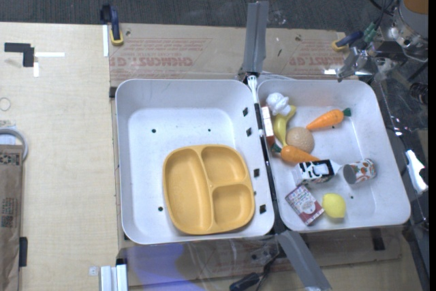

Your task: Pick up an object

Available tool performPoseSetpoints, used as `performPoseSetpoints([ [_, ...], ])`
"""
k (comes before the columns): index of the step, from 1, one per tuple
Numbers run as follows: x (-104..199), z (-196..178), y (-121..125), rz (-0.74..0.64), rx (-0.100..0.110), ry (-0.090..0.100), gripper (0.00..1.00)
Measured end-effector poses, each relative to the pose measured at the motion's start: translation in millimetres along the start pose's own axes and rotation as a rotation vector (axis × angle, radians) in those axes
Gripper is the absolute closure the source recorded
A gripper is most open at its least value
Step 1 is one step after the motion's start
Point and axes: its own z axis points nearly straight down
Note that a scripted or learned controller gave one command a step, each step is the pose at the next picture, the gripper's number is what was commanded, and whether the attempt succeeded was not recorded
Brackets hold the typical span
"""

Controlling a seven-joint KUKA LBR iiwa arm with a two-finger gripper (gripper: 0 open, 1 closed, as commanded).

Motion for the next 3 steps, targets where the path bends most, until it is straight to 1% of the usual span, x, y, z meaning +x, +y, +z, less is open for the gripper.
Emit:
performPoseSetpoints([
  [1, -19.8, -10.1, 9.9, -0.090, -0.002, -0.002, 0.00],
  [2, -42.4, 176.9, 9.4, -0.169, 0.010, 0.017, 0.00],
  [3, 45.4, 123.7, -37.9, -0.203, -0.002, 0.000, 0.00],
])
